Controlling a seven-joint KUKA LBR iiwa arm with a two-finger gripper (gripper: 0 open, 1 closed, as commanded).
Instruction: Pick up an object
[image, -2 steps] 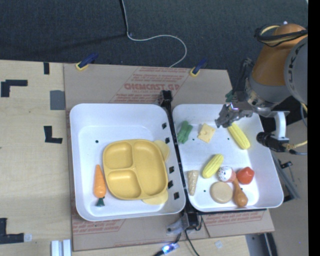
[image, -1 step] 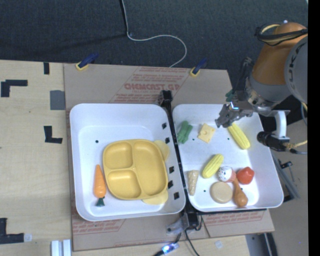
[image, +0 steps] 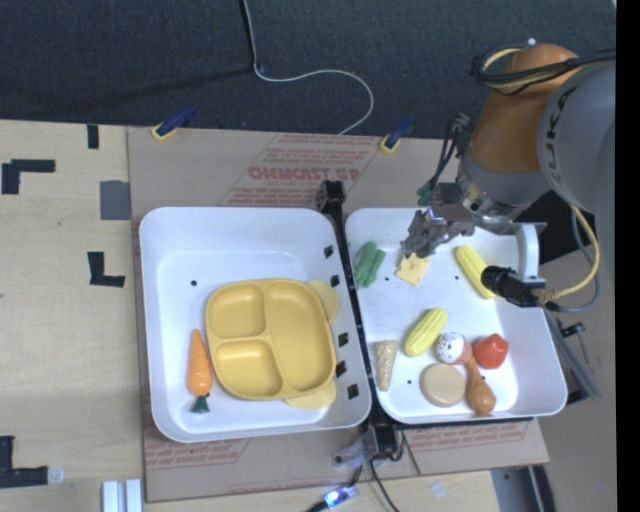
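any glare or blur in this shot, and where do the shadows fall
Camera view: even overhead light, white bins bright but not blown out; soft short shadows under the yellow tray and toys; gripper and cheese wedge reasonably sharp; slight softness overall, dark backdrop at the top.

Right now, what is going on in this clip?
A grey KUKA arm reaches in from the right, its end effector low over the right bin, directly above a yellow cheese wedge. Nothing is visibly held. A green vegetable, two corn cobs and other toy foods lie around it. The left bin holds a yellow divided plate and a carrot.
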